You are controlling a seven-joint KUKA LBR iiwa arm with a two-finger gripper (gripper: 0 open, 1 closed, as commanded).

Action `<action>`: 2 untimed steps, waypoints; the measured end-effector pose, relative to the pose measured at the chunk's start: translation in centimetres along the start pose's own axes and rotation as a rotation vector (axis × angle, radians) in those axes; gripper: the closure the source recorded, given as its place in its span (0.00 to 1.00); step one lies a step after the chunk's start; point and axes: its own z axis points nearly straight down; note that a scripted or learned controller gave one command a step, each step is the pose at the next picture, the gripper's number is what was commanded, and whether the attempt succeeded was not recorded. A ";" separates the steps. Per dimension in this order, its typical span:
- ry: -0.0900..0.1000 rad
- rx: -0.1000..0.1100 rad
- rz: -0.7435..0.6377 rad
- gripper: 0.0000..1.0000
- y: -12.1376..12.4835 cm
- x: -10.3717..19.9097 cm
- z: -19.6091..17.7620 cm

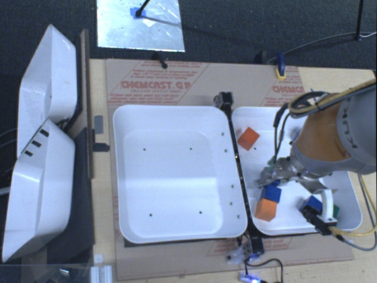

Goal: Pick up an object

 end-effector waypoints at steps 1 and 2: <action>0.004 -0.009 -0.011 1.00 2.5 10.1 -11.1; 0.002 0.003 -0.007 1.00 2.8 19.0 -8.9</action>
